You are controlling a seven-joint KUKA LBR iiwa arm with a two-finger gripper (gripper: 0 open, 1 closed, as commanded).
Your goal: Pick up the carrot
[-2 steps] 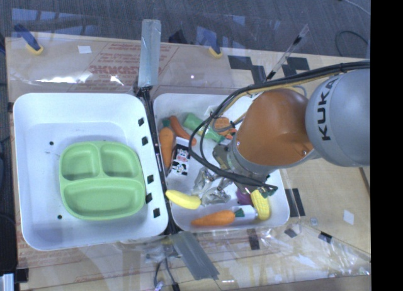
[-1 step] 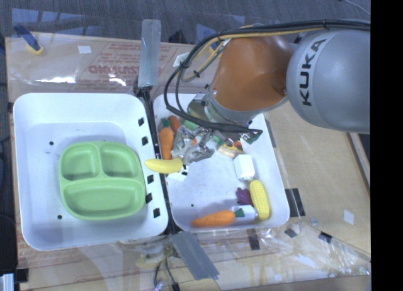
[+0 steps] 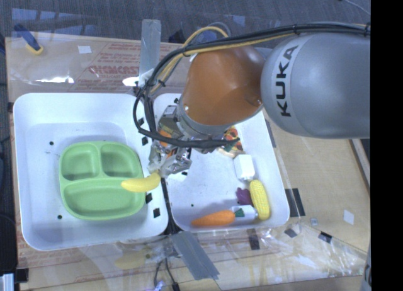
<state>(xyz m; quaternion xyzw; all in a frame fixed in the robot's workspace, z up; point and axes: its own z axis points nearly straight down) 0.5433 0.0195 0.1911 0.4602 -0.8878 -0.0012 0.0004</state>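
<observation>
1. The pincer (image 3: 169,160) hung low over the seam where the two bins met, under the arm's orange band. Whether it was spread or pressed together, I could not tell; cables and the wrist hid too much.
2. A banana (image 3: 141,184) lay just beside the pincer, to its lower left in the picture, resting across the edge of the green tray (image 3: 82,176) in the left bin (image 3: 31,132). It looked close to touching the pincer, but I could not see it held.
3. The carrot (image 3: 213,219) lay well apart from the pincer, below and to its right in the picture, flat along the near wall of the right bin (image 3: 274,176), pointing leftward with its thick end on the right.
4. Just past the carrot's thick end sat a corn cob (image 3: 259,199) and a small purple thing (image 3: 243,194), with a white block (image 3: 244,167) farther up.
5. The carrot looked like a toy: light, stiff, smooth, and probably a bit slippery, so not fragile but liable to roll or squirt out of a pinch.
6. I judged the best hold to be across its middle, where it was thick enough to bite and clear of the corn, with the wall close behind allowing little room on that side.
</observation>
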